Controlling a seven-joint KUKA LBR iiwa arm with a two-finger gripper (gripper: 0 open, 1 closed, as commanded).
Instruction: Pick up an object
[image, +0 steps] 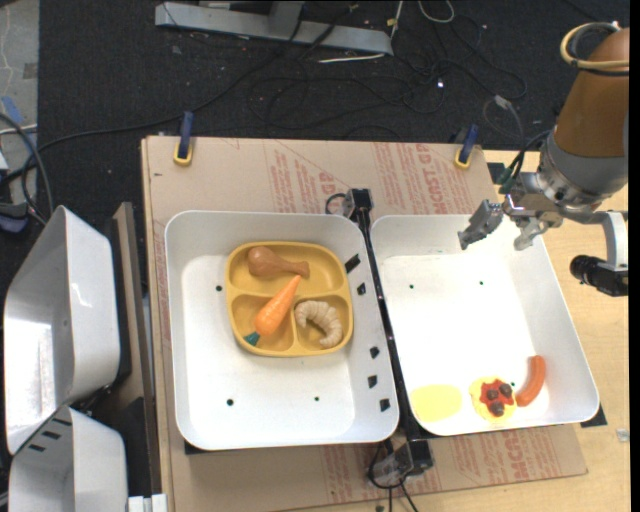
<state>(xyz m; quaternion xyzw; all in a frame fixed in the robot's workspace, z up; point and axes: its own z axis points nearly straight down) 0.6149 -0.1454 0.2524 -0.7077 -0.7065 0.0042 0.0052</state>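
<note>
My gripper (503, 229) hangs above the far edge of the right bin (470, 310), its two fingers spread apart with nothing between them. At that bin's near end lie a flat yellow disc (436, 402), a small red and dark toy piece (494, 396) and an orange sausage (531, 380). In the left bin (200, 380) sits a yellow divided plate (240, 322) that holds a brown drumstick (276, 264), an orange carrot (277, 308) and a pale shrimp (321, 321).
The bins rest on a cardboard sheet (300, 170) held by two yellow clamps (183, 150) at the far edge. White containers (55, 320) stand at the left. Cables cross the dark floor behind the bench.
</note>
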